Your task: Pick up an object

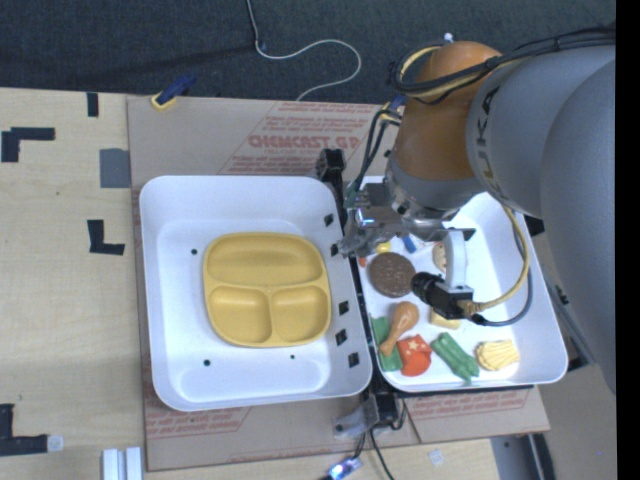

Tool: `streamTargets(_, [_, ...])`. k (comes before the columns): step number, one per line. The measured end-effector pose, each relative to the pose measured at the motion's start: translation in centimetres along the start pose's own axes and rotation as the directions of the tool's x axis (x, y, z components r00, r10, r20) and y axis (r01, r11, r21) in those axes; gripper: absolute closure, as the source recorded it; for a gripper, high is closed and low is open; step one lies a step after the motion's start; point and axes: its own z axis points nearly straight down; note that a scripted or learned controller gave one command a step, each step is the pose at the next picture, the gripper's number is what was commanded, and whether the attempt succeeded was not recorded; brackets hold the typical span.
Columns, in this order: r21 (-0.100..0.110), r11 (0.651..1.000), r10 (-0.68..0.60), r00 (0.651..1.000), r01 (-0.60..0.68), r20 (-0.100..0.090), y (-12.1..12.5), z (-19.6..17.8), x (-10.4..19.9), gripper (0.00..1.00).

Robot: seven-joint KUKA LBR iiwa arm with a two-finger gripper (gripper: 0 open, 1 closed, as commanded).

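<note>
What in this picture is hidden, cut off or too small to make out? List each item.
- Tool: open or shut cannot be told; the arm's wrist covers it.
- Right bin: its far part lies under the arm.
- Arm: cut off at the picture's right edge.
- Yellow item: too small to name.

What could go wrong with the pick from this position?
Two risks, judged from this view:

1. The toy foods lie close together in the right bin: the brown patty, the drumstick, the red piece and the green piece. A grasp may push neighbours or catch two.

2. The end effector hangs near the bins' shared edge, so it might hit a bin wall when descending.
</note>
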Motion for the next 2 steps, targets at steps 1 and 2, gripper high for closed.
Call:
streamTargets(1, [0.004, 1.000, 0.002, 1.000, -0.002, 0.002, 0.1, 1.7, 0.0, 1.00])
streamTargets(2, [0.000, 1.000, 0.001, 1.000, -0.001, 0.001, 0.3, -0.1, -0.9, 1.00])
